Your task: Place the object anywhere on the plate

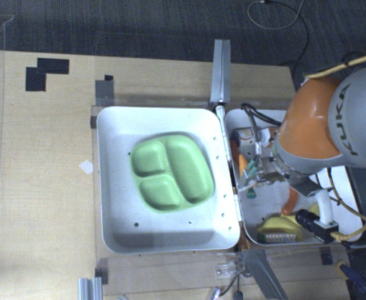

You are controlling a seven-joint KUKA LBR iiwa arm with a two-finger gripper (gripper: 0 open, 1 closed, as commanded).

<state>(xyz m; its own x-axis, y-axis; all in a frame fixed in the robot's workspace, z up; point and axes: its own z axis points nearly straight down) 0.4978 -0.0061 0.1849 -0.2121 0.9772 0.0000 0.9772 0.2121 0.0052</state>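
Hand [253, 175] hangs low in the right bin [267, 233], close to the wall between the two bins, but the big grey and orange arm [323, 127] hides too much of it, so I cannot tell if it is holding anything. A yellow thing like a banana [280, 224] lies in the near corner of that bin, just toward the front from the hand, with its long side running left to right, and a small orange thing [241, 162] sits by the wall. The green plate [171, 170] with three parts lies to the left in the other bin [117, 230], so I think the next move must lift over that wall, and the plate has lots of open room.
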